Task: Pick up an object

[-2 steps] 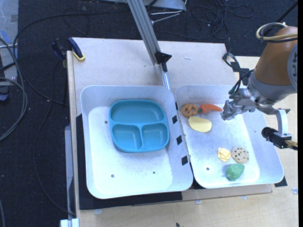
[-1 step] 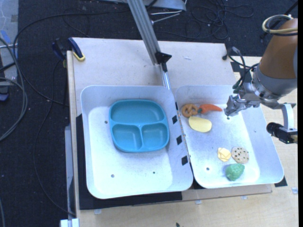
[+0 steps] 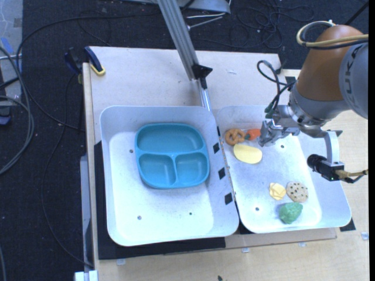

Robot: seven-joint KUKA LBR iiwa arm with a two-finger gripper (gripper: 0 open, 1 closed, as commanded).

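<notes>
Gripper point(image 3: 268, 134) low in the right white bin point(image 3: 328, 206), upper part of it; finger state cannot be told. Pale yellow oval food piece point(image 3: 248, 154) lies just lower left of it, long axis roughly across the frame; brown pretzel-shaped piece point(image 3: 235, 136) directly left.

Orange item point(image 3: 253, 134) partly hidden behind the gripper point(image 3: 266, 138).

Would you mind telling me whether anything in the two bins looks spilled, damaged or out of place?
Nothing stands out. The blue divided tray lies flat in the left bin. In the right bin, the pretzel, yellow piece, cookie and green lump lie loose but inside the walls.
</notes>
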